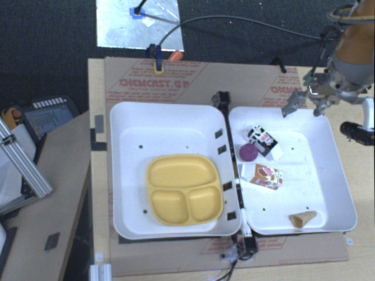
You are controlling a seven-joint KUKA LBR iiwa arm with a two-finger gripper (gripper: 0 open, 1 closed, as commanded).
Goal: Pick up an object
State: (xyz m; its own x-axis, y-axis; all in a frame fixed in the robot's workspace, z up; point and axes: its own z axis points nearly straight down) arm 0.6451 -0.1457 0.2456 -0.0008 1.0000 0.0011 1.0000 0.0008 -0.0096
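A: Where is the arm (354,43) logged?

B: At the upper right of the frame, above the far edge of the right bin (328,174). The gripper (304,105) is seen just over that bin's top rim, its two dark fingers spread apart with nothing between them. It is noted as released.

A: And the things to be picked?

B: All are recorded in the right bin. A black-and-white box (261,139) lies tilted near the bin's upper left. A purple ball (248,151) is set just beside it, lower left, the two touching or nearly so; which cannot be told. A flat orange-and-white packet (268,177) lies below the ball, near the bin's left wall. An ice-cream cone (303,218) is marked at the lower right of the bin, well apart from the rest.

A: Left bin (126,157)?

B: A yellow divided tray (184,188) is logged at its lower middle, three compartments visible. A clamp (159,58) is noted on the bench's top edge.
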